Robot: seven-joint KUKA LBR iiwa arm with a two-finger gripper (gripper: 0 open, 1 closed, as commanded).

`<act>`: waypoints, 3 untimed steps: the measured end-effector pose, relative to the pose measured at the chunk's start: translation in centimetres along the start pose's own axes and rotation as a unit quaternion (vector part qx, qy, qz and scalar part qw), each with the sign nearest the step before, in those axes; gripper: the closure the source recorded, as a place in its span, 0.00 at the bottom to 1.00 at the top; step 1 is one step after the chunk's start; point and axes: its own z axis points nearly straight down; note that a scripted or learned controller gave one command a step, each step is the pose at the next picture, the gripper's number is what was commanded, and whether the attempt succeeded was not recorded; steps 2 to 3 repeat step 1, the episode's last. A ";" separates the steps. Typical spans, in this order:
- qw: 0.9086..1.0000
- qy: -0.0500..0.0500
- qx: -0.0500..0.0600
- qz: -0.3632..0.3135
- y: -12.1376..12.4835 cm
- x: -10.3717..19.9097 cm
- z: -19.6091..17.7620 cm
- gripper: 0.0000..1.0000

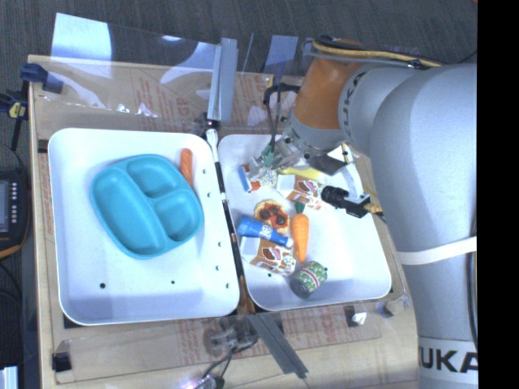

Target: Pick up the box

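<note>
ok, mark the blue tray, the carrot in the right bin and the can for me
blue tray (146, 203): camera view, on the ridge between its compartments.
carrot (300, 235): camera view, mid-body, right bin.
can (309, 277): camera view, on its patterned side, near the bin's front edge.

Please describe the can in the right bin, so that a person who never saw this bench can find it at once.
Look at the right bin, the one crowded with small items. Go to its near edge, below the orange carrot. There the can lies on its side: it is the only round, green-patterned thing among flat packets.
</note>
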 end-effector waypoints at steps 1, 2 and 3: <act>0.996 0.002 0.004 0.093 2.6 4.7 -8.4 1.00; 0.996 0.002 0.004 0.093 2.6 4.7 -8.4 1.00; 0.996 0.002 0.004 0.093 2.6 4.7 -8.4 1.00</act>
